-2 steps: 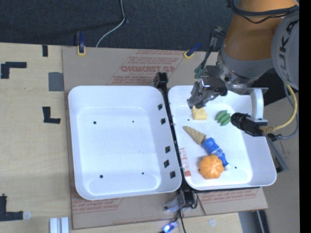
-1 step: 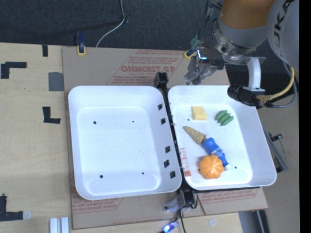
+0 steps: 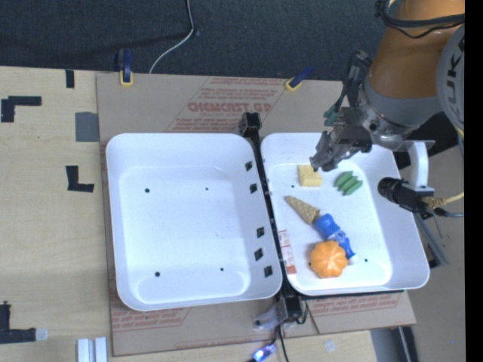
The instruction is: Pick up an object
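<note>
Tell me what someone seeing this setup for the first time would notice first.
Probably the arm with its big orange band, reaching in from the right, its gripper low over the right bin just above a yellow block. Next, the bright toys in that bin: a green piece, a cone, a blue item and an orange fruit near the front.

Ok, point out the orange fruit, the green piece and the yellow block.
orange fruit (image 3: 328,259), camera view, middle of its top.
green piece (image 3: 348,182), camera view, its centre.
yellow block (image 3: 308,176), camera view, its lower face.
</note>
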Available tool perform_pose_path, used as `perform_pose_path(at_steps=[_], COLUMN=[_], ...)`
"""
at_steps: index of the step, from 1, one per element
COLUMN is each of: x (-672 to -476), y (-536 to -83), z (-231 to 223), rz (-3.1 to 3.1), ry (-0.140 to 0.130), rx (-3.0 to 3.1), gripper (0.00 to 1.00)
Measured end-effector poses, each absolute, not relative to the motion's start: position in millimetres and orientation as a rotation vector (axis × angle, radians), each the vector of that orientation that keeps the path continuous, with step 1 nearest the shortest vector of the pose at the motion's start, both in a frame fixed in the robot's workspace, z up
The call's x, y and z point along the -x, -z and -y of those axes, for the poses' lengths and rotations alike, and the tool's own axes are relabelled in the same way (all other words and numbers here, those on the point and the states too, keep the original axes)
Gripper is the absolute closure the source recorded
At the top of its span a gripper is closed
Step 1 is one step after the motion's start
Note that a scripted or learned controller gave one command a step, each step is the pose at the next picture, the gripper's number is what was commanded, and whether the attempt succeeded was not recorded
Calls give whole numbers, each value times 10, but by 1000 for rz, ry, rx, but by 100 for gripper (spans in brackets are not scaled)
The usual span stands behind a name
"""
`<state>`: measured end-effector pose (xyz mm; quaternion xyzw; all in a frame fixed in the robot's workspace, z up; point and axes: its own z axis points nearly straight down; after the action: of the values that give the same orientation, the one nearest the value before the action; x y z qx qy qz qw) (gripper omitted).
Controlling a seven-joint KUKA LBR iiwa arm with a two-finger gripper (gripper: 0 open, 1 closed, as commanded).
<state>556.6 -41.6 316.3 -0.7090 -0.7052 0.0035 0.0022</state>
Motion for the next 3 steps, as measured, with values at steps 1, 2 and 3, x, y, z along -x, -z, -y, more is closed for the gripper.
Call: perform_pose_path(at_steps=[1,2,3], x=[-5589,-5781,-5324], y=[-3293,-3681,-3105], z=[377,-460,-150], rz=[2223,2234,2214], ry=[-5,7,-12], rx=[2219,2210,2220], gripper=[100,100,100])
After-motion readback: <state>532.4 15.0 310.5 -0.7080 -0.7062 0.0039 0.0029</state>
